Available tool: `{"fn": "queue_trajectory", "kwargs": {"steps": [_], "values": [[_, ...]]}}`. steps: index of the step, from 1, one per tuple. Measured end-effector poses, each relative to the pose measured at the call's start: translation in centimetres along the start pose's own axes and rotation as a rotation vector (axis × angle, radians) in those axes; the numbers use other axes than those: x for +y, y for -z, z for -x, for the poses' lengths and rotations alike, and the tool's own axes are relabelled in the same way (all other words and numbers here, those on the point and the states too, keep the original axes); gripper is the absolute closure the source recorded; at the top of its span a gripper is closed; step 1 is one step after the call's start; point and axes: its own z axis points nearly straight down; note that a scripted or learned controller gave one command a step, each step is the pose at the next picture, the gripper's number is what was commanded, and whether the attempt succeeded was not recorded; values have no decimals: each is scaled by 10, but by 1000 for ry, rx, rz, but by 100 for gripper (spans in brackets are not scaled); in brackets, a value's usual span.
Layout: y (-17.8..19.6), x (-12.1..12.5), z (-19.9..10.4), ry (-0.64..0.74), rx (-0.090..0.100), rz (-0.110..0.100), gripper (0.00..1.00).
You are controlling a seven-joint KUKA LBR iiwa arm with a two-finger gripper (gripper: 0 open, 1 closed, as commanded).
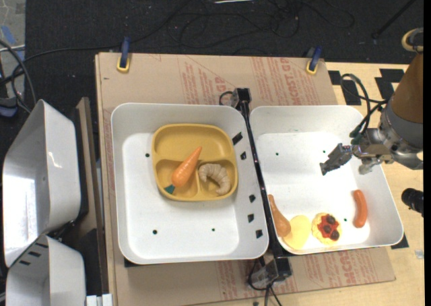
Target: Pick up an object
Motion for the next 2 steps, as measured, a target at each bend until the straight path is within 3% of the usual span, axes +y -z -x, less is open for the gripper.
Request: {"fn": "queue_trajectory", "kwargs": {"steps": [1,2], "values": [[5,2,0,3,-2,10,0],[-59,2,0,0,-1,5,0]]}}
